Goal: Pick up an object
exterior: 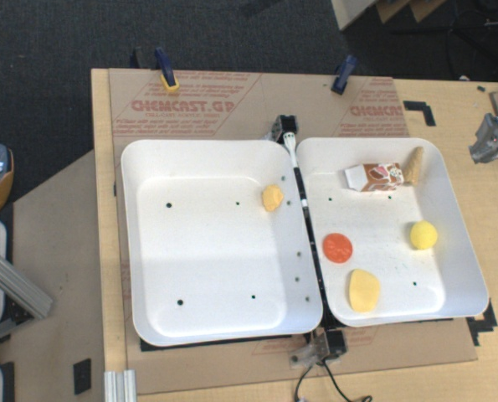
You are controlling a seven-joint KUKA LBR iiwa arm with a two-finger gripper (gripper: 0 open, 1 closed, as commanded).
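Objects lie loose around the red disc in the right bin, ungrasped; jaws' state I cannot tell.

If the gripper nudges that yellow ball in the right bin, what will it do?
The yellow ball looks round and smooth, so a push would probably send it rolling across the right bin, whose floor looks flat. It sits apart from the other items, so little would stop it before the rim. It may also slip from a two-finger pinch.
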